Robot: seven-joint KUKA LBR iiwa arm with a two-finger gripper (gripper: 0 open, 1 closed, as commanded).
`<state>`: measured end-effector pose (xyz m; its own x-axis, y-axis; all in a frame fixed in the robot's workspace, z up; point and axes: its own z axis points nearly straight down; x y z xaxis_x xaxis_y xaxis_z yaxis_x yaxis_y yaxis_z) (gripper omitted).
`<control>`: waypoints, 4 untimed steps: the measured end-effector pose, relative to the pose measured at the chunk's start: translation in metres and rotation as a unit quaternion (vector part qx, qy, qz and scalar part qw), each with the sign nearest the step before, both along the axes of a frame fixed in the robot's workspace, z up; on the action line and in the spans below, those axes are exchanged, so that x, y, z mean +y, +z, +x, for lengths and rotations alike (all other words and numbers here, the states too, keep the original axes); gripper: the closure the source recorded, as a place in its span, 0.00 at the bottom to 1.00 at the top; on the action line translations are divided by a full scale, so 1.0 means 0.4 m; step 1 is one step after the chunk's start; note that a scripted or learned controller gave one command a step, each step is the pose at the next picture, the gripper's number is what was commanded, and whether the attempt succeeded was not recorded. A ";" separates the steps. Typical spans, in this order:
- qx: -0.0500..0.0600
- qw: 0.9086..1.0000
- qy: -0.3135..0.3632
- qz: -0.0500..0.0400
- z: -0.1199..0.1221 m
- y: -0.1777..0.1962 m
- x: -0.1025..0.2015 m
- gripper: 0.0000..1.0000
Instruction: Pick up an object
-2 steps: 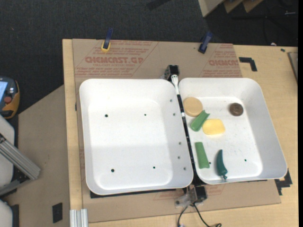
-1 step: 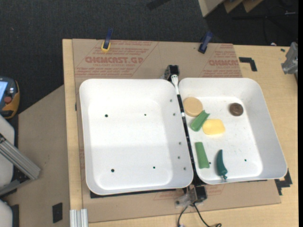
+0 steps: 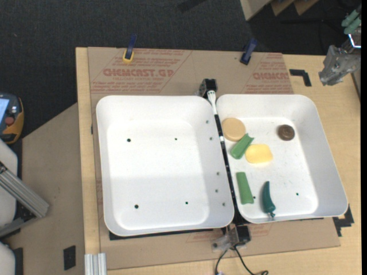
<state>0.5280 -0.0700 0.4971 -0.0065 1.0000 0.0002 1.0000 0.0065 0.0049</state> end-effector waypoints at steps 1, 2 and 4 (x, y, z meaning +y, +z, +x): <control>0.001 1.000 0.000 0.000 -0.009 0.007 0.133 1.00; 0.000 1.000 -0.001 0.000 -0.043 0.027 0.233 1.00; 0.005 1.000 -0.001 0.000 -0.098 -0.114 0.421 1.00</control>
